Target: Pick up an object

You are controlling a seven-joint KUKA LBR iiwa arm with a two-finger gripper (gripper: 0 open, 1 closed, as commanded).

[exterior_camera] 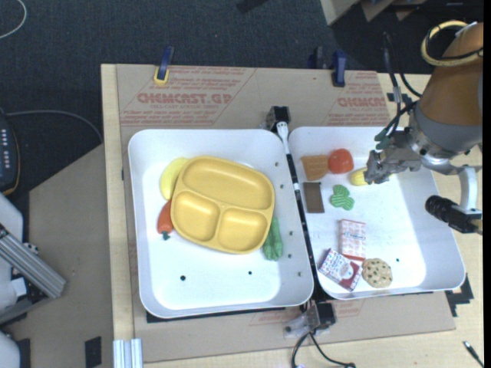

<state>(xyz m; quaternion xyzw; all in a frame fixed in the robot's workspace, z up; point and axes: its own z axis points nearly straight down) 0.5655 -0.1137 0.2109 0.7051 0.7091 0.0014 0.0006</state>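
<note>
- Hovering low in the right bin (430, 274), the claw (374, 172) touches a yellow toy (357, 179) beside the red tomato (341, 160).
- Whether it is parted or clamped cannot be told.

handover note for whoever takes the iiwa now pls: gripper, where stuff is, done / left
Gripper: low in the right bin, at the small yellow piece; finger state cannot be read, nothing seen held.
Right bin: tomato, tan slab, brown bar, green piece, red-and-white box, red packet, cookie.
Left bin: yellow divided tray lying over a yellow item, a red-orange item and a green item.
Done: nothing lifted.
Left: grasp and raise one object.
</note>
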